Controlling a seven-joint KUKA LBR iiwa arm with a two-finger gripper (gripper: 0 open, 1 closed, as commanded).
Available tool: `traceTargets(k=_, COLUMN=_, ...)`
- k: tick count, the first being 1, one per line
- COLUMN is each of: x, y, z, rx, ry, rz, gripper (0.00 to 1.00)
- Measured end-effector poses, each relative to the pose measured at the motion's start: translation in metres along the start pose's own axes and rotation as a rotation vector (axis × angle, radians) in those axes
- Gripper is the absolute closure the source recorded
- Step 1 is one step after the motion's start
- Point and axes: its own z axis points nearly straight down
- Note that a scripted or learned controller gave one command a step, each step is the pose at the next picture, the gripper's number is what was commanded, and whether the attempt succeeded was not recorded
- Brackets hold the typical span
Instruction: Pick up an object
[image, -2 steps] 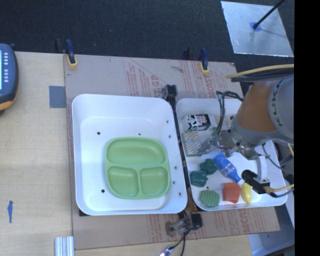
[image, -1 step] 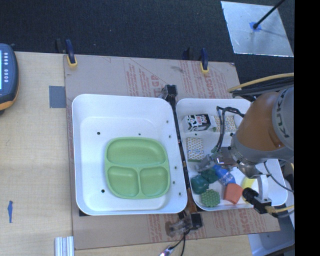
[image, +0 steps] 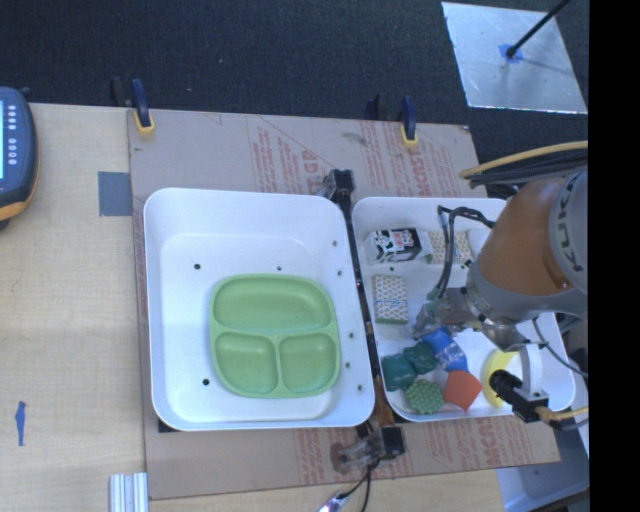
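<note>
- The bench (image: 70, 330) carries two shallow white bins side by side on a brown sheet (image: 300, 150) held by two clamps at its far edge
- The left bin (image: 165, 300) holds a light green divided plate (image: 273, 335) with one long compartment and two smaller ones; it lies flat near the middle of the bin
- The right bin (image: 395, 212) holds a cluster of small things, most of them toward its near end
- A black-and-white patterned carton (image: 395, 244) lies near the far end of the right bin, and a pale checked packet (image: 390, 297) lies just in front of it
- A dark green block (image: 399, 371) sits near the bin's left wall, with a green knobbly ball (image: 424, 397) just beside it toward the near edge
- An orange-red block (image: 461, 389) lies next to the knobbly ball, and a blue object (image: 444, 349) sits just behind it
- A yellow object (image: 497, 377) lies at the right of that group, partly hidden by black arm hardware
- The arm (image: 530, 250), grey with an orange band, reaches in from the right and hangs over the right bin
- The end effector (image: 437, 325) is low over the blue object, close to it or touching it; whether it is released or clenched cannot be told from here, as the wrist and cables hide it
- A dark device with an orange rim (image: 15, 150) lies at the bench's left edge
</note>
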Motion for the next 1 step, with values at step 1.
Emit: traceTargets(k=1, x=0.0458, y=-0.0142, z=-0.1516, rx=-0.002, ry=0.001, rz=0.000, gripper=1.00)
